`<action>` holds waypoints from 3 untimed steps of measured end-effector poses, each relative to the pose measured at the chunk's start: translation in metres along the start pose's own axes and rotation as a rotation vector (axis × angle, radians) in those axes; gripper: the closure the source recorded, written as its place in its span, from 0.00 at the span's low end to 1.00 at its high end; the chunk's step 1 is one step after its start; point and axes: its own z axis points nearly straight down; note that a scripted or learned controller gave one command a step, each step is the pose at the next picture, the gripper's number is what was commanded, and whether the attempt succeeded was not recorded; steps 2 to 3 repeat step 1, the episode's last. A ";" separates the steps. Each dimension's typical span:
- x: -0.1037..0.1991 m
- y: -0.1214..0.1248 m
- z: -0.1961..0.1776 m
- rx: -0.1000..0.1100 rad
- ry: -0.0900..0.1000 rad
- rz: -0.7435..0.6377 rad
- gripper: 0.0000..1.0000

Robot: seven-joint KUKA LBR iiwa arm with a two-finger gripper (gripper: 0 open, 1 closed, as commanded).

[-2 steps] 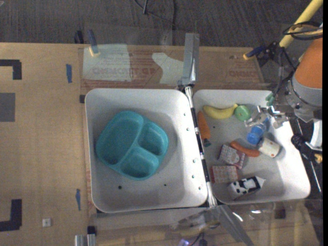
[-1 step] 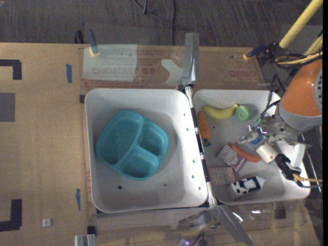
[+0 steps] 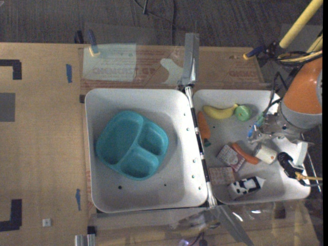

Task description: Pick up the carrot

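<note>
Step in hand, as judged: approach to the carrot, grasp not yet made.

Left bin [image 3: 102, 188] held a teal divided plate [image 3: 132, 144]; not relevant to the pick. The carrot [image 3: 204, 126] lay in the right bin [image 3: 287, 191], hard against its left wall and running lengthwise along it, green end toward the near side.

Notes for a clean grasp:
- The wall sat just beside the carrot, so the closing direction probably had to run across the carrot's width, with room left on the wall side; a descent too far left would likely strike the rim.
- Aim for the thick orange middle, not the tapered green end.
- The banana [image 3: 220, 111] lay near the carrot's far end, and a patterned packet [image 3: 230, 157] sat near its lower end; both were close enough to be nudged.
- An orange-red sausage-shaped item [image 3: 245, 153] lay mid-bin and might be mistaken for the target; the green tip marked the true carrot.

The gripper [image 3: 266, 129] hung over the right half of that bin, below the arm's orange band [image 3: 307, 86]. Whether it was open or closed could not be told; nothing was visibly held. The carrot lay well apart from it, to its left, at about the same depth in the bin, with the sausage-shaped item between them and slightly nearer.
</note>
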 end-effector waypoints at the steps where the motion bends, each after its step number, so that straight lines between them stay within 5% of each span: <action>1: 0.094 0.013 0.011 -0.005 0.002 0.257 1.00; 3: 0.094 0.013 0.011 -0.005 0.002 0.257 1.00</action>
